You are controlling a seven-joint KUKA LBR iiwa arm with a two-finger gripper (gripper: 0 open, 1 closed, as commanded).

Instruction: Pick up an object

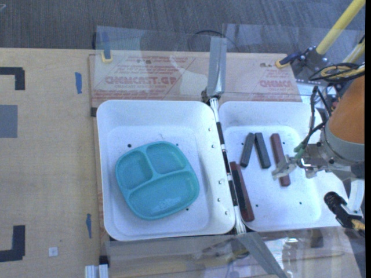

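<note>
The right bin (307,210) has bare floor below the gripper (288,168), whose opening I cannot tell.

Left bin (110,120): white, shallow, on the wooden bench (46,172).
Divided plate (157,180): teal, three compartments, lying flat inside the left bin.
Blue tape marks (78,83): stuck to the bench, left of the bins.

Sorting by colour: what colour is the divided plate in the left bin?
Teal, in the camera view: divided plate.
</note>
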